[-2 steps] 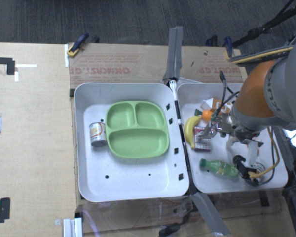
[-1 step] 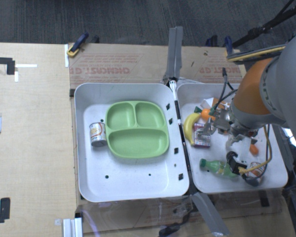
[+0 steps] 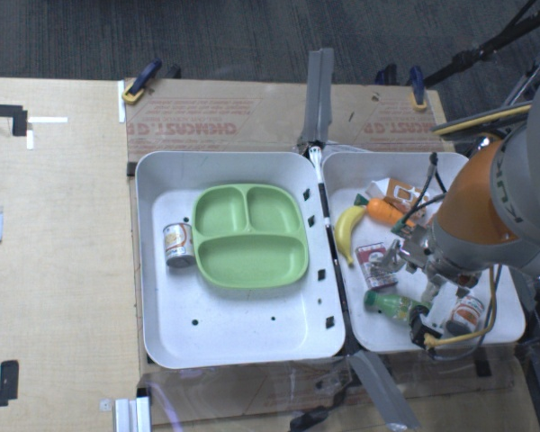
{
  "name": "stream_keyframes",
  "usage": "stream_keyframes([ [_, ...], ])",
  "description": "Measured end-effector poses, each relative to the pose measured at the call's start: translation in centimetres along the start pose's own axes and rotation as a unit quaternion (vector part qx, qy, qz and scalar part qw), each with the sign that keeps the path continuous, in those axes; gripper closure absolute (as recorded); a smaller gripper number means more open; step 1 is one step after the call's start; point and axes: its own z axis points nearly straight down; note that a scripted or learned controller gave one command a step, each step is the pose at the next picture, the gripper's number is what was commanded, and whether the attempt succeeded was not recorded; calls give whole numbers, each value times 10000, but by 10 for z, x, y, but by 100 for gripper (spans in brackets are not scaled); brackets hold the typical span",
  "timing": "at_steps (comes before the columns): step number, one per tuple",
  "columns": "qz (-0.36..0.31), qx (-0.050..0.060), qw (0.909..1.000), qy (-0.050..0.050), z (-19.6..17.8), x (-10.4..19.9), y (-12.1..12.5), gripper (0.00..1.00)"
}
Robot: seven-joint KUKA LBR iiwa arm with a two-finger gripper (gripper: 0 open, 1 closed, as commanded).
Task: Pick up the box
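In the right bin [image 3: 513, 327], nearest, a green bottle [image 3: 391, 305] lies at six o'clock. The jaws [image 3: 398, 257] hover just above it, their state impossible to tell, beside the box [image 3: 373, 265]. Farther, at twelve o'clock, a banana [image 3: 345, 231] and carrot [image 3: 384, 211].

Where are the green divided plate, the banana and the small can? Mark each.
green divided plate [image 3: 251, 261]: camera view, floor of its large front compartment.
banana [image 3: 345, 230]: camera view, middle of its curve.
small can [image 3: 177, 245]: camera view, its side label.
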Motion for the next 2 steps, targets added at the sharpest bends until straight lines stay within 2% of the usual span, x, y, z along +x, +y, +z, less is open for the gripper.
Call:
stream_keyframes([
  [1, -241, -16, 9997, -6, 0, 18, 87, 0],
  [2, 342, 55, 9994, -48, -8, 55, 119, 0],
])
